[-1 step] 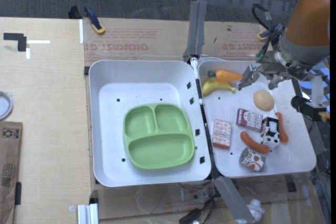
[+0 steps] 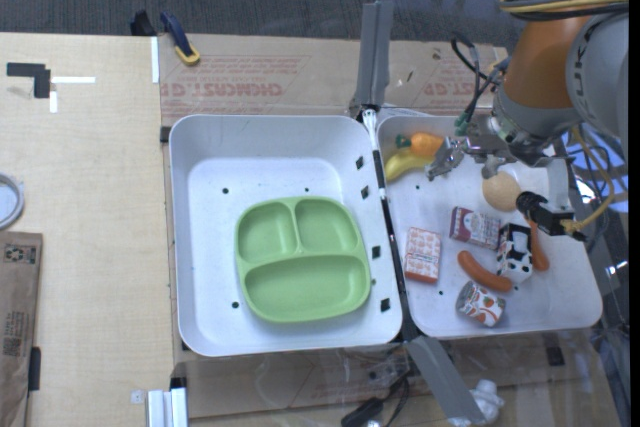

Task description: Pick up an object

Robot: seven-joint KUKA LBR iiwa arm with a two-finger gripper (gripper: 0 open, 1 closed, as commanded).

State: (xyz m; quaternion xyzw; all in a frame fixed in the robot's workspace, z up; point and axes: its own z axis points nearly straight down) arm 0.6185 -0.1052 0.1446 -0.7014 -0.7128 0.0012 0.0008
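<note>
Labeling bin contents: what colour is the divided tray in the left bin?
Light green, all three compartments. The divided tray shows plainly in the camera view, lying in the left bin.

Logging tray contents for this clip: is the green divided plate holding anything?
Empty. The green divided plate shows bare green in all three compartments, alone in the left bin.

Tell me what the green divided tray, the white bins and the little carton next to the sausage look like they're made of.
Green tray: likely molded plastic, matte, with a uniform colour and rounded compartment ridges.
White bins: probably smooth, slightly glossy plastic; thin walls with soft highlights.
Carton: looks like printed cardboard or a plastic toy copy; flat faces and sharp edges, too small to tell.
Sausage: probably shiny toy plastic.
</note>
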